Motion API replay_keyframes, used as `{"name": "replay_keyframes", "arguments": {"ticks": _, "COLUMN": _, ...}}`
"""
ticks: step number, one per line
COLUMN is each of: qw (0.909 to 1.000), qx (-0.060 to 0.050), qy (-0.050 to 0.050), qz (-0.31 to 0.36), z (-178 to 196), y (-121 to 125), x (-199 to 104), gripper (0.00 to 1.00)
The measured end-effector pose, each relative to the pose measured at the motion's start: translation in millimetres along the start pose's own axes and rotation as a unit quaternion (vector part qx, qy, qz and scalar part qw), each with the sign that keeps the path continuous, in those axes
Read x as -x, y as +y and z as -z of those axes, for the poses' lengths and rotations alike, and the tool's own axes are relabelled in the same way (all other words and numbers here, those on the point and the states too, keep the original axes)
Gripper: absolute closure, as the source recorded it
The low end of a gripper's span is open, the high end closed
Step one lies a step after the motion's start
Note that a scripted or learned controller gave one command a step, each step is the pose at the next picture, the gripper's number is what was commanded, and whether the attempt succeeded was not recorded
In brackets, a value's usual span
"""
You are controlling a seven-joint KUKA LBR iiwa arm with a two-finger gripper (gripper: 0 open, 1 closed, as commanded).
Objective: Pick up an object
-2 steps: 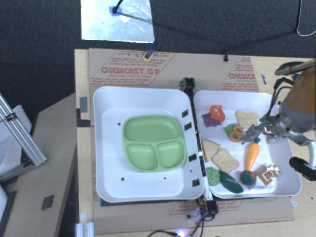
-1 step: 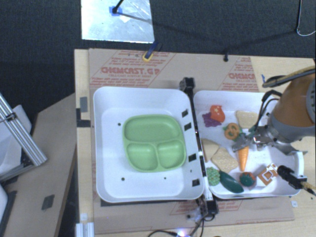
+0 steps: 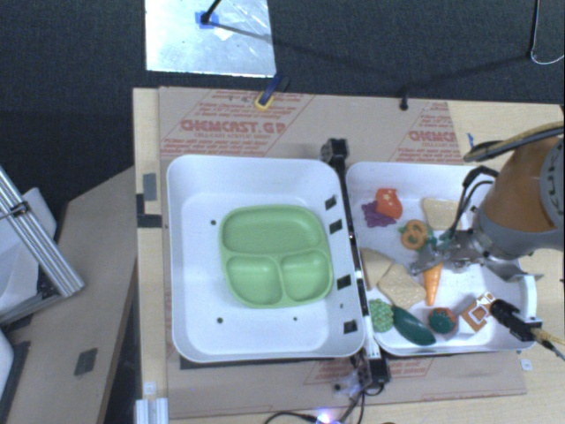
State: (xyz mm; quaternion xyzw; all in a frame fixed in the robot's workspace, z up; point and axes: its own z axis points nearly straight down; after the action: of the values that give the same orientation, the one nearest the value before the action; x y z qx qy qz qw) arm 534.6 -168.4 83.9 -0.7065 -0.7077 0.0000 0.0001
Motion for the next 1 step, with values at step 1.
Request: {"name": "replay_keyframes", "arguments": {"ticks": 1, "qw": 1.0, "qx": 0.001, "qy": 0.0, "qz": 0.0, "z": 11.3, "y": 0.9, "x": 0.5, "gripper": 1.0}}
